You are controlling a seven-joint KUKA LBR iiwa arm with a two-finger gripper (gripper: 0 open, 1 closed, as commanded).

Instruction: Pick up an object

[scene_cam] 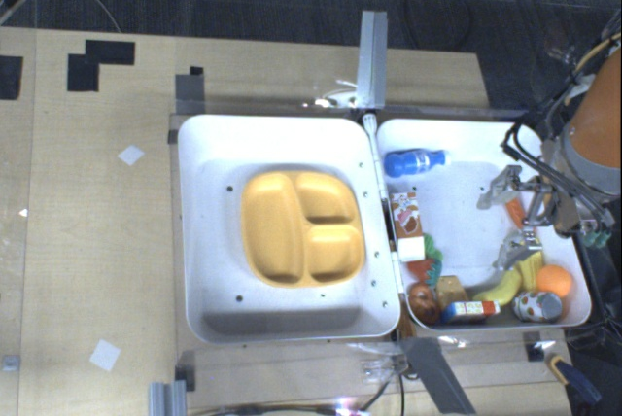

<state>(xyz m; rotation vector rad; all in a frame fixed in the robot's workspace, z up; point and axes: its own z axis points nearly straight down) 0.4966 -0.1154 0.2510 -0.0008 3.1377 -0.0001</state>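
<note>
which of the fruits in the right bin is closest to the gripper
The banana: its yellow curve lies just below the gripper, while the orange sits further toward the bin's right corner.

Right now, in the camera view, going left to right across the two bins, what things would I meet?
Yellow divided tray in the left bin → blue bottle in the right bin → banana → gripper → orange ball. The small items packed along the right bin's near-left side overlap, so I skip them.
</note>
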